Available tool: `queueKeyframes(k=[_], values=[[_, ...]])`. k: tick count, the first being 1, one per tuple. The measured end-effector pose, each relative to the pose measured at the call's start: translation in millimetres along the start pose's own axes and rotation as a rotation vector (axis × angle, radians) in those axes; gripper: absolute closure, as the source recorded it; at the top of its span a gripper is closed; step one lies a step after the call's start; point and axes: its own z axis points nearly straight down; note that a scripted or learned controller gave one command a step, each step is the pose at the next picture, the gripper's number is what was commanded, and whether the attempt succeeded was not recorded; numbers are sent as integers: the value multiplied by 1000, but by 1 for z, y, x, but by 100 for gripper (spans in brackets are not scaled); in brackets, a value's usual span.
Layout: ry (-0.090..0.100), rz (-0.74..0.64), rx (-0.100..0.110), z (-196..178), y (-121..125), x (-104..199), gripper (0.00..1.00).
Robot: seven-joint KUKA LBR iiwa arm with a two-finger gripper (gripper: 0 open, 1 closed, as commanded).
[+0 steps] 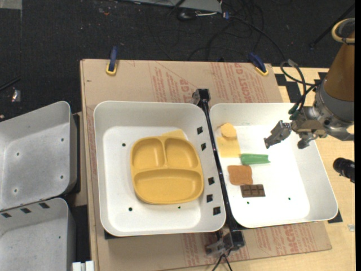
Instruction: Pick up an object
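Observation:
In the right bin several small toy foods lie near its left wall: a round orange piece on a pale yellow slab, a green pod, a brown toast-like piece and a dark chocolate bar. My gripper hangs over the upper right part of that bin, open, with nothing between its fingers. It is to the right of and a little above the green pod, well apart from every piece.
The left bin holds a yellow divided plate. A black divider runs between the bins. Loose white bin lids lie off the bench at the left. Cables hang beside the arm at the right.

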Motion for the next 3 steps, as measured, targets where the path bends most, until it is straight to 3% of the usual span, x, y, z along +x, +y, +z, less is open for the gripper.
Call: queueKeyframes(k=[1, 3], values=[[-1, -3, -11, -6, 2, 0, 0], [0, -1, -7, 107, 3, 10, 0]])
